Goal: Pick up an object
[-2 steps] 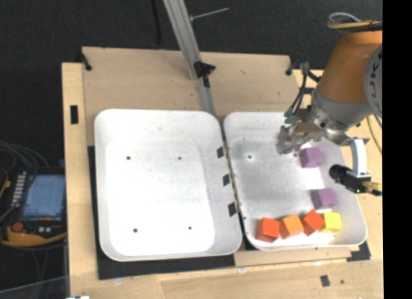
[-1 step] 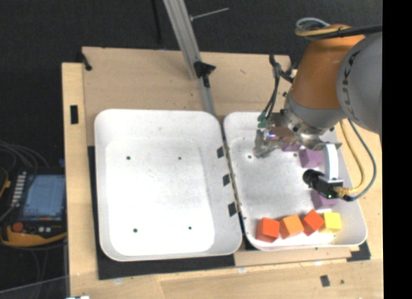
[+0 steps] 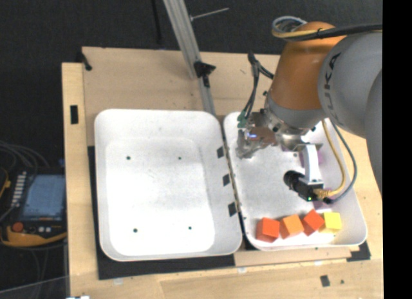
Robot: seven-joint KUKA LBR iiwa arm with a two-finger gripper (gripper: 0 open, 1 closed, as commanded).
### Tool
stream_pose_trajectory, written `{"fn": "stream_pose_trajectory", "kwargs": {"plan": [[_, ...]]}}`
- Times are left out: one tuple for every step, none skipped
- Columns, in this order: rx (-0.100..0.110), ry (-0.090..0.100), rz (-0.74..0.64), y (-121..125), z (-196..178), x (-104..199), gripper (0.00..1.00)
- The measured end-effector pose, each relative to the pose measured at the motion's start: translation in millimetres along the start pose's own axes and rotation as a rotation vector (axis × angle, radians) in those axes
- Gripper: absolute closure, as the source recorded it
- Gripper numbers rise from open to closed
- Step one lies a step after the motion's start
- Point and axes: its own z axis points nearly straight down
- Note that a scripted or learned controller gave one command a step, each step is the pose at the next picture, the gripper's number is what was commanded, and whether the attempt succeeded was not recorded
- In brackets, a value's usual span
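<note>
We see four small blocks (image 3: 297, 225), likely light and rigid, best pinched across flat sides, lining the right bin's (image 3: 270, 175) near wall; the gripper's (image 3: 248, 142) opening is unreadable.

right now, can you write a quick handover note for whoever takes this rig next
Gripper: low over the far left corner of the right bin, close to the divider; finger state can't be read from this angle, and nothing is seen between them.
Things: four blocks in a row along the right bin's near edge, orange-red block, orange block, red block, yellow block. The left bin sits beside it.
Done: no pick visible; all blocks lie in the bin.
Left: move to the blocks, grasp one, lift.
</note>
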Motion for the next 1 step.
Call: {"fn": "stream_pose_trajectory", "kwargs": {"plan": [[-0.001, 0.0, -0.001, -7.6, -9.5, 49.8, 1.0]]}}
